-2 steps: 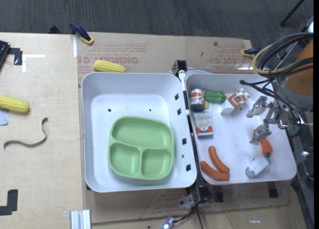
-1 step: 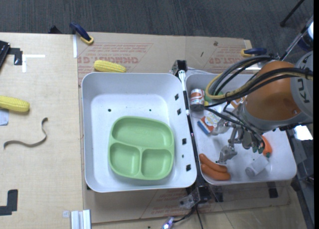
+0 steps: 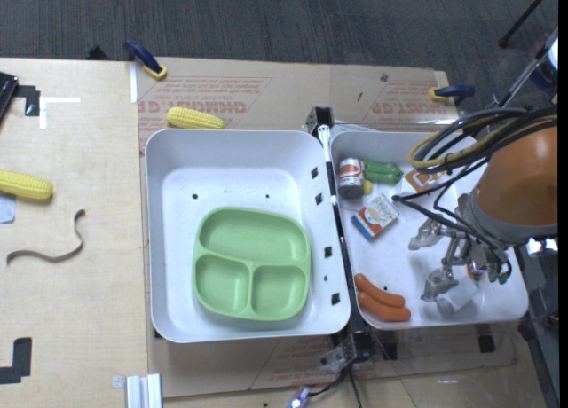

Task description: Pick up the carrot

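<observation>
- Camera view: my gripper hangs low over the right bin, at the lower right of the frame; whether it is open or closed I cannot tell through the cables.
- The carrot, orange and in two pieces side by side, lies at the bin's lower left corner, near my gripper but apart from it.
- A can, a green item and a small packet sit in the bin's upper part.
- The left bin holds a green divided plate.
- Both bins rest on brown cardboard clamped to a pale wooden bench.
- Two yellow corn cobs lie outside the bins, upper left.
- Dark carpet fills the top.
</observation>
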You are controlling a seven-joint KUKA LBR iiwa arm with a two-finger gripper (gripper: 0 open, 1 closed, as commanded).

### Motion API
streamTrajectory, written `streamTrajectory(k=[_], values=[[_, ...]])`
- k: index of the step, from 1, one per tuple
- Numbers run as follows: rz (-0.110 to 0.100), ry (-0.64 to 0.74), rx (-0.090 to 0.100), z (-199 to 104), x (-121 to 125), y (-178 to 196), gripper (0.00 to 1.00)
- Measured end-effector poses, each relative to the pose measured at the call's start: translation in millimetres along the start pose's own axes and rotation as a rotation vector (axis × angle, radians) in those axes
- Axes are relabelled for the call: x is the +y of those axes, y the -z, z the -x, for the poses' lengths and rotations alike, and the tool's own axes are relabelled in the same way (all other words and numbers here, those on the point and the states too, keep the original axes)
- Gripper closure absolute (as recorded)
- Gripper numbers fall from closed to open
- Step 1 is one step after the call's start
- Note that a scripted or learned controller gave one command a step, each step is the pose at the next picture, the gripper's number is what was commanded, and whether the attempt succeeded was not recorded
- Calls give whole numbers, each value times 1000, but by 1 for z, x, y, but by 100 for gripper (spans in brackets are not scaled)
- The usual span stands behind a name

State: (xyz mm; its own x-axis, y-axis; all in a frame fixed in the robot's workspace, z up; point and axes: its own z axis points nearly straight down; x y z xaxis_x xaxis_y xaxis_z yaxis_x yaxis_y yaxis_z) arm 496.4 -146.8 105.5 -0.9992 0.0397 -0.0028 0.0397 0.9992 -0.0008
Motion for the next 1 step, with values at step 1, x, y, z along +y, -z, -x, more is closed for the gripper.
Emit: streamTrajectory(k=[1], values=[[0, -163, -2, -14, -76, 7, 0]])
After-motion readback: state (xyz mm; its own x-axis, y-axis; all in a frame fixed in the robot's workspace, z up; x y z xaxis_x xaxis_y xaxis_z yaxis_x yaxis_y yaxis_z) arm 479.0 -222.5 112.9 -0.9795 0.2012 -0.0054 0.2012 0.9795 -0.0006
